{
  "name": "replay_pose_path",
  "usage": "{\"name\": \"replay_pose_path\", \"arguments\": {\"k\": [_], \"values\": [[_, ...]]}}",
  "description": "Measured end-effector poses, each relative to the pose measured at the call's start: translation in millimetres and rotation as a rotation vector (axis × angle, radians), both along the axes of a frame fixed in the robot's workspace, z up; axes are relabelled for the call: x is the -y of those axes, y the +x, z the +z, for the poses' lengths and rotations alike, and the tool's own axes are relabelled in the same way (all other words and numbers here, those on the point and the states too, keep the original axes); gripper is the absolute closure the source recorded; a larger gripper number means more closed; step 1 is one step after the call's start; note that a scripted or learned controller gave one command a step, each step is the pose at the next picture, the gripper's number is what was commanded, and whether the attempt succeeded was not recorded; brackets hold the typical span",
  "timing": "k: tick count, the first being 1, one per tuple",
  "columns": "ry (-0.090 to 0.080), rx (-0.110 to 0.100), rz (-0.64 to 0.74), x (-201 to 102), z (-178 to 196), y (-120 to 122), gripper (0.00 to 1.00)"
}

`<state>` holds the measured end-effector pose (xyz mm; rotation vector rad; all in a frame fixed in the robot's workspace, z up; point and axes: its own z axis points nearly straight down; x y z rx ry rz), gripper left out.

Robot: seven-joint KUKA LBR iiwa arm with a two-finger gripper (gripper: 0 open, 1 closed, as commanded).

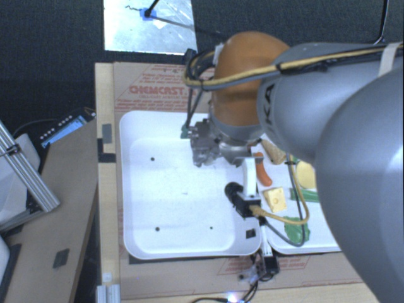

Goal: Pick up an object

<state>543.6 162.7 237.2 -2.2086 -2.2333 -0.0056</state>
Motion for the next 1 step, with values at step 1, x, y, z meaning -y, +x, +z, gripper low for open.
{"name": "replay_pose_path", "arguments": {"k": [1], "values": [[0.000,-0.005,0.002,-77.5,-18.9,-51.3,1.00]]}}
